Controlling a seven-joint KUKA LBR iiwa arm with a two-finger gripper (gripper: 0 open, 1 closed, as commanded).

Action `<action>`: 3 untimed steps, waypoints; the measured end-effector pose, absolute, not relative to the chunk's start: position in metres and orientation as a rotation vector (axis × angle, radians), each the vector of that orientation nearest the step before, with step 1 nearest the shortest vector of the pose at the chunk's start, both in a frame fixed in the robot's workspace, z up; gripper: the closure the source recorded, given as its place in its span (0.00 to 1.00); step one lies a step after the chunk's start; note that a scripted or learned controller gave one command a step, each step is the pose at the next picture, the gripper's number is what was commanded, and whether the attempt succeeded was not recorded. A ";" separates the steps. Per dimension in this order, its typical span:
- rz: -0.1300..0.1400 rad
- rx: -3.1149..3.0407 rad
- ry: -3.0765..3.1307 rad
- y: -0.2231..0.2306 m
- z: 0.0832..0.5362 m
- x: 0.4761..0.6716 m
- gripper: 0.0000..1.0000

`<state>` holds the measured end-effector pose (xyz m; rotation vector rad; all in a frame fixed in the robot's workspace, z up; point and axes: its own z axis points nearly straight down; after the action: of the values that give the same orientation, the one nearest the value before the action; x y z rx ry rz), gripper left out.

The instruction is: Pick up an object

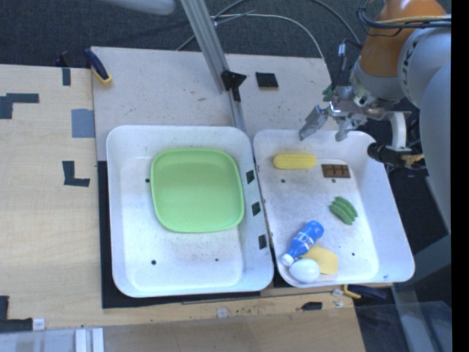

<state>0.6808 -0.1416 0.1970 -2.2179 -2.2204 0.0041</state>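
My gripper (327,127) hangs over the back edge of the right bin (381,218), open, with nothing between its fingers. Just below and to its left lies a yellow corn cob (294,161). A small brown chocolate bar (336,171) rests to the right of the cob. A green pod-shaped toy (342,210) lies mid-bin. Near the front sit a blue bottle (303,240), a white egg-like object (305,270) and a yellow piece (325,259), all touching.
The left bin (124,218) holds a light green square plate (198,190). A slanted metal pole (212,42) rises behind the bins. Black cables (293,20) run across the back of the bench. A yellow-tipped tool (98,67) lies at the back left.
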 end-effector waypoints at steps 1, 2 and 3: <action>0.006 -2.217 -2.219 -0.141 0.133 0.679 0.00; 0.001 -2.220 -2.224 -0.141 0.147 0.680 1.00; -0.005 -2.223 -2.226 -0.136 0.209 0.679 1.00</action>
<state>0.6794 -0.1364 0.2092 -2.2233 -2.2255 -0.0050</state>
